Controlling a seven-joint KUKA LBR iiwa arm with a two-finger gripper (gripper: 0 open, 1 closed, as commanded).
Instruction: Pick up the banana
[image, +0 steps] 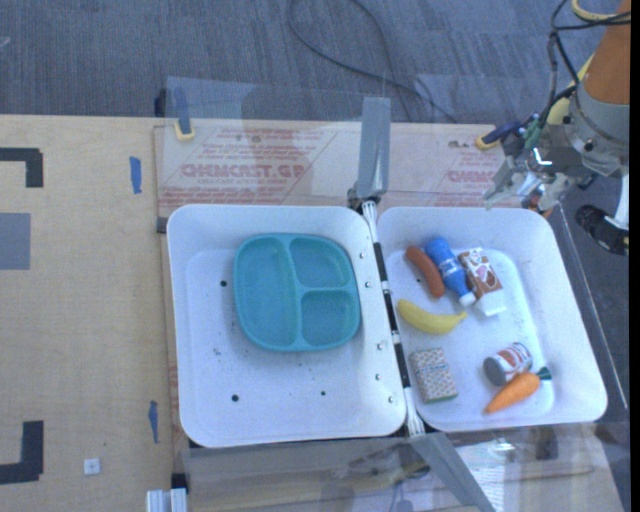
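Note:
A yellow banana (430, 317) lies in the right bin (560, 300), near its left wall and about mid-depth. It rests just below a red sausage (425, 271) and a blue bottle (445, 266). My gripper (522, 186) hangs over the far right corner of the right bin, well away from the banana, up and to its right. Nothing shows between its fingers, and I cannot make out how they stand.
The left bin (200, 300) holds a teal divided plate (297, 291). In the right bin also lie a white and red carton (483, 281), a tan box (434, 375), a small can (508, 363) and a carrot (515, 391). A metal divider post (373, 150) stands behind the bins.

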